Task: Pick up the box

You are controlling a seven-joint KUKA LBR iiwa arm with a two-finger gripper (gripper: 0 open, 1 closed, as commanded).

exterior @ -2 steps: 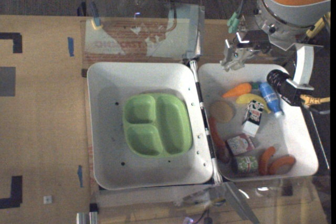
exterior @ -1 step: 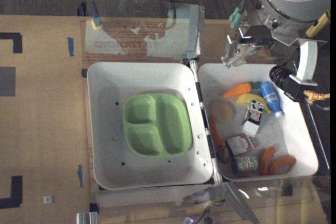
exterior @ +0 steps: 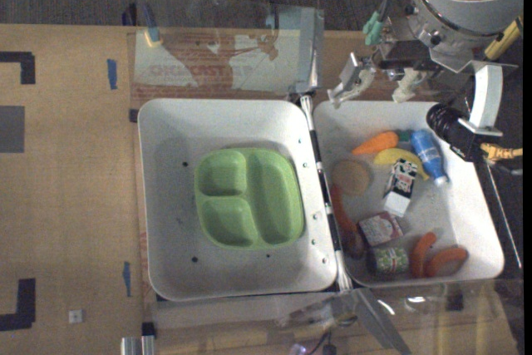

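Gripper (exterior: 378, 83) is hovering over the bin's (exterior: 482, 212) far rim (finger state indiscernible); box (exterior: 380, 228) is lying nearer the camera.

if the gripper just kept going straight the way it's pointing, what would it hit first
Probably the back rim of the right bin. The gripper hangs over that edge, pointing roughly down. Depth is unclear, so it might clear the rim and meet bare floor instead.

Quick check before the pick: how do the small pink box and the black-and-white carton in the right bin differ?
The pink box is squat and roughly square, with a reddish-pink top; the black-and-white carton is narrower and longer, with a cow-like pattern. The pink box sits lower in the view, beside a green-labelled can; the black-and-white carton lies higher, against the banana and near the blue bottle. Both lie in the right bin, apart from the gripper.
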